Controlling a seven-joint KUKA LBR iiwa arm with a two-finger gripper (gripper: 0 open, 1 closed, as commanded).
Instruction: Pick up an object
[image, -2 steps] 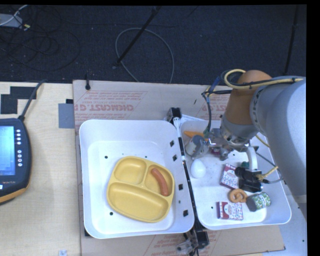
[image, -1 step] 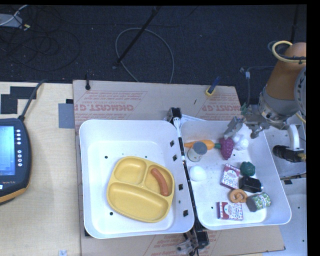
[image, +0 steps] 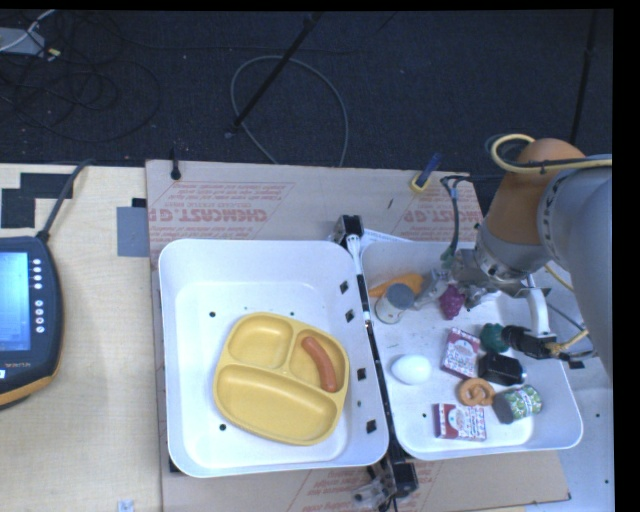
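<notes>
1. You can see the gripper (image: 462, 290) low in the right bin (image: 560, 425), at the frame's right.
2. It sits just by a small purple thing (image: 453, 300); you cannot tell if it is gripped.
3. Nothing looks lifted, so the pick is still to do.

Dark carpeted floor (image: 150, 90) up top, loose cables (image: 290, 95) snaking across it, pale wooden bench (image: 90, 420) at left, brown cardboard sheet (image: 260, 205) spread flat, handheld control pendant (image: 25, 315) glowing at the left edge
</notes>
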